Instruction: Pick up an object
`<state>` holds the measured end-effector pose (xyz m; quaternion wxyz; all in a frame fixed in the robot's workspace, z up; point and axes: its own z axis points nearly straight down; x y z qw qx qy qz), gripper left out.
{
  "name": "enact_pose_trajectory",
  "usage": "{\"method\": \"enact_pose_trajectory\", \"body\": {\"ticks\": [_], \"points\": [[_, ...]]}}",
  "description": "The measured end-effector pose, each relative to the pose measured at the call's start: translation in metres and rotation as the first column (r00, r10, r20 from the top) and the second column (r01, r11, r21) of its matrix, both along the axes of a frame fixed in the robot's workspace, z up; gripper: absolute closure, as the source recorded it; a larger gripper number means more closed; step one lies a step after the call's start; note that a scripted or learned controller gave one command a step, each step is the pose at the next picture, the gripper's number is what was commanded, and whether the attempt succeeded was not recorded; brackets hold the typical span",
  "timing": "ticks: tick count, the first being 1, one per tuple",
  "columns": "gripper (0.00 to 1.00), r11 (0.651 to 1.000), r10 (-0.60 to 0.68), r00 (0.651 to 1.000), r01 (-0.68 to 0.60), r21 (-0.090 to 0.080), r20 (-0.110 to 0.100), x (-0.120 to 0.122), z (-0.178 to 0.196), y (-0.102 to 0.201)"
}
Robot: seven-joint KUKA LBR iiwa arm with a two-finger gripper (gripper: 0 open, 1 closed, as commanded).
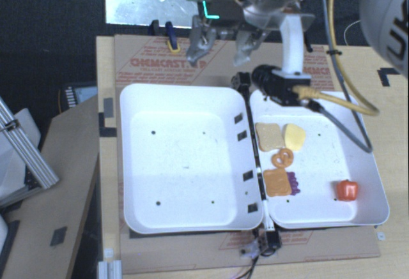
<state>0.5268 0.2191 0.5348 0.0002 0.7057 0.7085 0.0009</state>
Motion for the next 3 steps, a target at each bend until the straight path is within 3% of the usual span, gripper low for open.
{"method": "enact_pose_trajectory", "body": {"ticks": [1,2,3], "points": [[1.00,1.000,0.003,1.000,-0.003,0.001,0.003,0.000,0.012,0.000],[1.00,1.000,0.000,1.000,0.000,0.000,-0.001,-0.018,0.000,0.015],[0.00,1.000,0.000,1.000,0.000,0.000,0.000,-0.018,0.000,0.015]]}}
